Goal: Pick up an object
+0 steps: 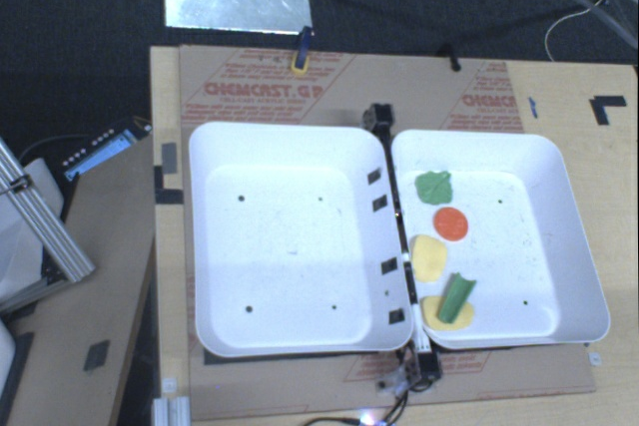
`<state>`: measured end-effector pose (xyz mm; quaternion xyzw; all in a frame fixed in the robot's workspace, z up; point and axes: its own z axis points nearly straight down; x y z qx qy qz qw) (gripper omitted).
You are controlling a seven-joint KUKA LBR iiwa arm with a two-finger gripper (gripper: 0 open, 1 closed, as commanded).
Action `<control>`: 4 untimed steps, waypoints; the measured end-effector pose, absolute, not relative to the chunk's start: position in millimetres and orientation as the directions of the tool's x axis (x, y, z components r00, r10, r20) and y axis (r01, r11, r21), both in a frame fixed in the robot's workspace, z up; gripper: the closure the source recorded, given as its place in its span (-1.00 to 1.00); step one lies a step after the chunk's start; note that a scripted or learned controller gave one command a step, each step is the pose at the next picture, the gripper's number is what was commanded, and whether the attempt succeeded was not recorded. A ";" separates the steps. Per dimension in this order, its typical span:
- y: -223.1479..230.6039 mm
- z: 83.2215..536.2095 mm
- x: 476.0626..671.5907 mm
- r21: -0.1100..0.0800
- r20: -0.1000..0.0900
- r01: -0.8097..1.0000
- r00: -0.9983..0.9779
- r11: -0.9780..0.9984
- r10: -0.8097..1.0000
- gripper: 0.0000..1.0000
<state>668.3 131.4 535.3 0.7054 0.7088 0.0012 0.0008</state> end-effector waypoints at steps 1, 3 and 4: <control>171.1 535.1 630.0 0.000 0.001 1.000 -0.006 0.006 1.000 1.00; 178.6 535.3 669.9 0.004 0.000 1.000 0.000 0.000 1.000 1.00; 208.5 535.4 668.3 0.003 0.001 1.000 -0.004 0.004 1.000 1.00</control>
